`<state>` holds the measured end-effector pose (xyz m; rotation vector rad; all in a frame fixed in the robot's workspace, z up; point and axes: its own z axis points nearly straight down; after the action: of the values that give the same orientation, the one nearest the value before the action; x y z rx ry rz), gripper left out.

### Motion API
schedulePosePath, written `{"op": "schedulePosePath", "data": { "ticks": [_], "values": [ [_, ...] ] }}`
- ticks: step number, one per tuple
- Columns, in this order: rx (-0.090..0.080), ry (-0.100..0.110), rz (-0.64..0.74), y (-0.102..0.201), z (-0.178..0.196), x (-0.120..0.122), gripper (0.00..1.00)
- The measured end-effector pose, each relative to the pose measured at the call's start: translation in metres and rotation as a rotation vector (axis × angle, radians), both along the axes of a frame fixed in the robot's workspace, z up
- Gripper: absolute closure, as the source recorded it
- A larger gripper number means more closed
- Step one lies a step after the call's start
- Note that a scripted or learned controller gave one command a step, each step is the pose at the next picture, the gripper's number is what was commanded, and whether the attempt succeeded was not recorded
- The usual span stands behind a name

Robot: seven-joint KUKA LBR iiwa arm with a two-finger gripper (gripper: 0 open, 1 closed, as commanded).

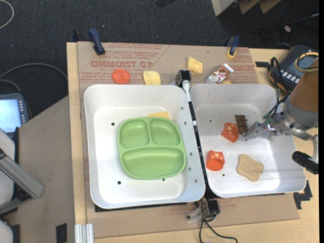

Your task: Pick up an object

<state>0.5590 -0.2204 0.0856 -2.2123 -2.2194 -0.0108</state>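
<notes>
The grey arm with its orange band (308,92) is seen at the right side, reaching into the right bin (283,184). The fingers (251,131) are seen low in that bin, pointing left. How wide they are cannot be told, because they are small and dark. Nothing can be seen held between them.

A small brown block (241,123) is seen just beside the tips of the fingers, maybe touching them. A red piece (230,132) with a light spot is seen just left of the fingers. A red cup shape (215,160) is seen lower and more to the left, near the edge of the bin. A slice of toy bread (250,167) is seen right below the fingers, a little apart from them.

The left bin (98,151) is seen well to the left of the fingers. A green plate with three parts (151,148) is laid in it, and a flat yellow piece (159,115) is tucked at its top edge.

On the counter (167,54), behind the bins and up and left of the fingers, a red round piece (121,76), two yellow blocks (151,78) (195,65) and a small red and white packet (219,74) are seen.
</notes>
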Motion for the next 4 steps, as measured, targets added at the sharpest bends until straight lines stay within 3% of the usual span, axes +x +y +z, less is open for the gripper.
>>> {"op": "schedulePosePath", "data": {
  "ticks": [1, 2, 3, 4],
  "values": [
    [-0.009, -0.007, 0.007, 0.086, 0.000, 0.060, 0.00],
    [-0.014, -0.007, -0.005, 0.044, 0.036, 0.065, 0.00],
    [-0.009, 0.005, -0.004, 0.040, -0.003, 0.046, 0.00],
    [-0.011, -0.003, -0.004, 0.040, 0.010, 0.048, 1.00]
  ]
}}
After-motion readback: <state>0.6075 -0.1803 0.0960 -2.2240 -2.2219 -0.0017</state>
